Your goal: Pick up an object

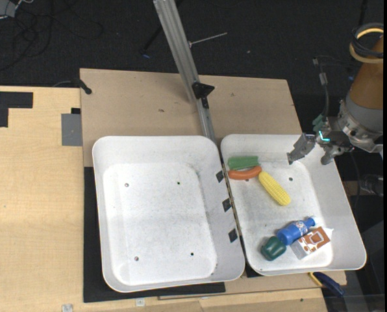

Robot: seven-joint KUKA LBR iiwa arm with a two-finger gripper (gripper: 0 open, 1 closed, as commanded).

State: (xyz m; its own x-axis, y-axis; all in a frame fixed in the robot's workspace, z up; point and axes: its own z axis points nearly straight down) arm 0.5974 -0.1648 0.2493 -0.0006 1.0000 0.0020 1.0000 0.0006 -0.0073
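**Ana:** Right, where does the gripper (313,148) stand?

**Ben:** Over the right bin (349,226), near its rim at about one o'clock from the bin's middle. Its two fingers are spread apart, with nothing between them.

**Ana:** And the things it could take?

**Ben:** All in that same bin. A yellow corn cob (274,188) lies near the middle, slanting from ten o'clock down to four. Touching its upper end is an orange and green piece (243,167), out at ten o'clock near the divider. Down at five o'clock there is a cluster: a blue bottle (293,231), a dark green lump (272,248) against its lower end, and a small brown and white box (312,242) just beside it.

**Ana:** The left bin (109,174)?

**Ben:** No objects in it that I can see.

**Ana:** What might spoil the pick?

**Ben:** I'd judge the corn the nearest target, at about seven o'clock from the gripper. It is round and smooth, so if the fingers close along its length rather than across, it may roll or squirt out. Coming down too near its upper end could catch the orange and green piece instead.

**Ana:** And the cluster?

**Ben:** Crowded. A finger could land on top of a neighbour and close on nothing, or nudge the box against the wall.
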